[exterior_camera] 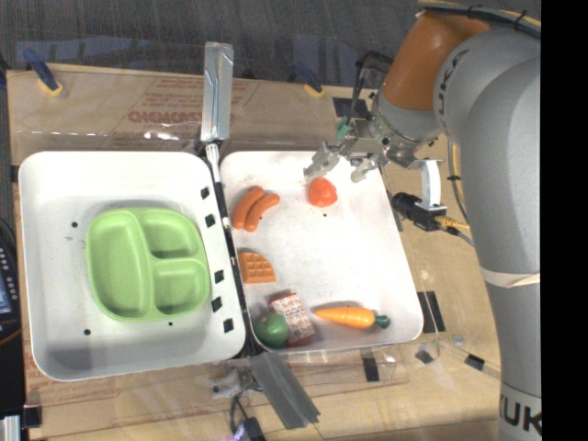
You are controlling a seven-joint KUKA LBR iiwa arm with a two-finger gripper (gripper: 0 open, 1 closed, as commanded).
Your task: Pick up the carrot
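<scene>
Gripper (342,163), fingers released, hovers at the right bin's (404,274) far edge. Carrot (346,317) lies at its near edge. Bench lettering is unreadable.

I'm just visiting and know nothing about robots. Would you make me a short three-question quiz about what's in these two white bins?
1. True or false: the orange carrot with a green top lies in the left white bin.
2. What sits closest below the two-finger gripper: A) red tomato B) brown waffle C) green divided plate?
3. Fill in: the pair of orange sausages lies in the ___ bin.

Key: 1 false; 2 A; 3 right.
</scene>
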